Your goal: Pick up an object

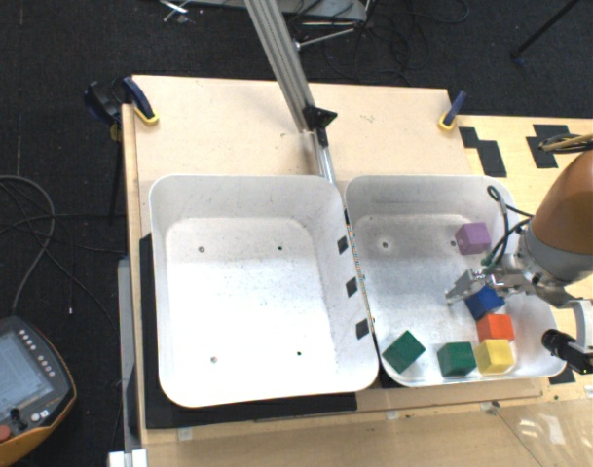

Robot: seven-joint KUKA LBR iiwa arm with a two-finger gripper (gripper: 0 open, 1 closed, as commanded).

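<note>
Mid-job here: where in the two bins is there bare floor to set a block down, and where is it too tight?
The left bin is bare across its whole floor. The right bin is bare along its far and left side. Crowded: its near right corner, around the gripper, blue block and yellow block.

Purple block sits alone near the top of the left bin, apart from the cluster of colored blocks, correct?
Not quite: the purple block is in the right bin, not the left. The camera view shows it there, near the top, apart from the other blocks lower down by the gripper.
</note>
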